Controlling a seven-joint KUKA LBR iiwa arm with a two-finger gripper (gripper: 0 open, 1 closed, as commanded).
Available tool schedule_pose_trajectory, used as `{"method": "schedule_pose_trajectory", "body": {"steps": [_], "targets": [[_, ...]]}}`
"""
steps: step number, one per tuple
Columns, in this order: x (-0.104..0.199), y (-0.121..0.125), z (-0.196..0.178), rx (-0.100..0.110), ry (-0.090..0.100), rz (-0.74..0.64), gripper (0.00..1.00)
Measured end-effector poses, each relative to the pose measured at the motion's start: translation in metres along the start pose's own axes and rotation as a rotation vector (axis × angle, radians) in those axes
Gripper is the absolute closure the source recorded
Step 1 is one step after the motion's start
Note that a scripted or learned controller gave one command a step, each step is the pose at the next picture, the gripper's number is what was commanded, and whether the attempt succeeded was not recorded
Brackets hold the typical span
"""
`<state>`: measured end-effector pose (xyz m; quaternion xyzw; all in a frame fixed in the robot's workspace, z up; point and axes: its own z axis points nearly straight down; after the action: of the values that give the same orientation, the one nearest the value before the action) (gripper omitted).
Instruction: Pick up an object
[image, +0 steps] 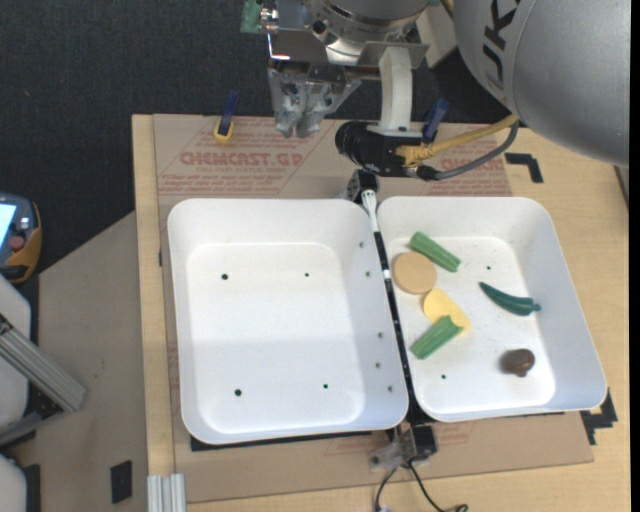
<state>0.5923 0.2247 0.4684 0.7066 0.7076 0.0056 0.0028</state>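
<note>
1. The gripper (300, 108) is hanging above the brown cardboard sheet (200, 160), beyond the far rim of the left bin (190, 330); its fingers are gripping nothing, and whether they are parted or closed I cannot tell.
2. Six objects are lying in the right bin (560, 300): a green block (434, 251) touching a tan disc (414, 272), a yellow piece (444, 307) touching a second green block (436, 338), a dark green curved pepper-like piece (509, 298), and a small brown lump (517, 362).
3. A yellow clamp (225, 128) is sitting on the cardboard's far edge.
</note>
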Motion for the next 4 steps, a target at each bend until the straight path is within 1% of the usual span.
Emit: {"method": "schedule_pose_trajectory", "body": {"steps": [1, 2, 3, 4], "targets": [[0.000, -0.021, -0.073, 0.002, 0.000, -0.001, 1.00], [0.000, -0.019, -0.067, 0.010, -0.003, 0.000, 1.00], [0.000, -0.006, -0.067, 0.008, -0.003, 0.002, 1.00], [-0.001, -0.023, 0.208, 0.026, -0.009, 0.003, 1.00]]}}
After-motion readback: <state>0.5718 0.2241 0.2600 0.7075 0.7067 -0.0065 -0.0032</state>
